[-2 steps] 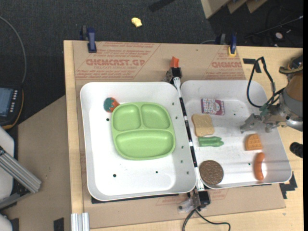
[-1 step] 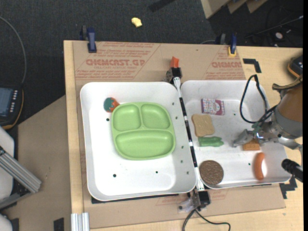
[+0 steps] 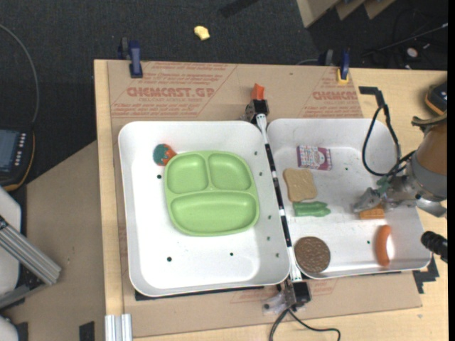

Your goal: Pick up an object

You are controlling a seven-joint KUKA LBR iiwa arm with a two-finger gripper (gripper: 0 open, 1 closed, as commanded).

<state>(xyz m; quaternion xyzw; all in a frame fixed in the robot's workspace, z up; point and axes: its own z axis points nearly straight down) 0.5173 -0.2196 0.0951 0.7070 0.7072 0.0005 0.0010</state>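
In the right bin (image 3: 341,135) lie a purple and white packet (image 3: 313,157), a tan bread slice (image 3: 301,184), a green pod-shaped piece (image 3: 311,209), a brown round disc (image 3: 313,253), an orange-red sausage (image 3: 384,245) and a small orange piece (image 3: 372,214). My gripper (image 3: 372,202) is low over the right side of this bin, just above the small orange piece and touching or nearly touching it. The arm (image 3: 429,170) reaches in from the right.
The left bin (image 3: 142,212) holds a green divided plate (image 3: 210,192) and a small red and green toy fruit (image 3: 164,153) at its upper left. A black cable (image 3: 370,137) loops over the right bin's far side. Clamps sit along the board's far edge.
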